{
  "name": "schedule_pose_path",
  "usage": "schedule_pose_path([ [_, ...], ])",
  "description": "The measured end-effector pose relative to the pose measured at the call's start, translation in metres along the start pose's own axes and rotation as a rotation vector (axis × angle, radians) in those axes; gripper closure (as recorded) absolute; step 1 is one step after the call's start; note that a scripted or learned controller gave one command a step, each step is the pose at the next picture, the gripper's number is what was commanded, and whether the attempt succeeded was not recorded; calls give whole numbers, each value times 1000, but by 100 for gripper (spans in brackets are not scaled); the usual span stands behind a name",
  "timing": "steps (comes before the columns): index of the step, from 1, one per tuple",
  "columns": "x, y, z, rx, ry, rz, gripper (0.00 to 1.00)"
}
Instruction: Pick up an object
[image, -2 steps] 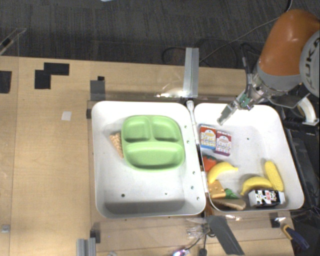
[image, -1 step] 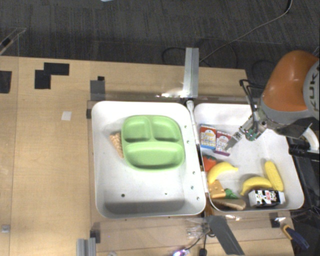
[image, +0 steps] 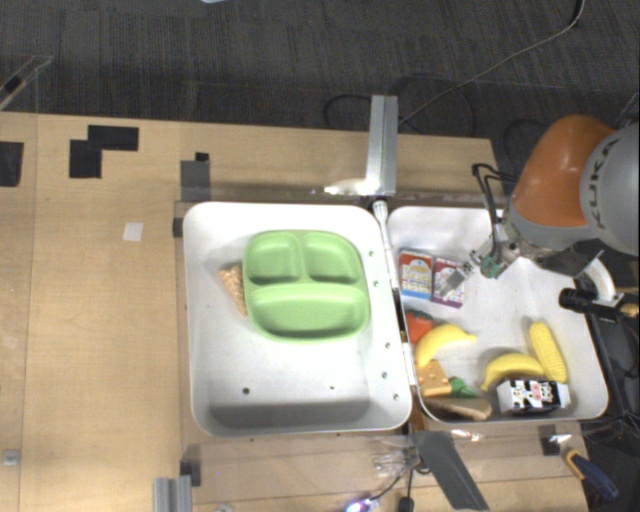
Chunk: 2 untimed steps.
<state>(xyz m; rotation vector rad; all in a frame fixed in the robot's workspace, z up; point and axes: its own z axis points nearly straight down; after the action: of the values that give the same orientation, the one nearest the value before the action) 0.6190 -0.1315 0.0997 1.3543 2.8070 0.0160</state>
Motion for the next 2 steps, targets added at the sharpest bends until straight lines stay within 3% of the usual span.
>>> schedule_pose_path([
  [1, 14, 49, 11, 9, 9, -44, 0],
  [2, 13, 53, -3, 3, 5, -47, 100],
])
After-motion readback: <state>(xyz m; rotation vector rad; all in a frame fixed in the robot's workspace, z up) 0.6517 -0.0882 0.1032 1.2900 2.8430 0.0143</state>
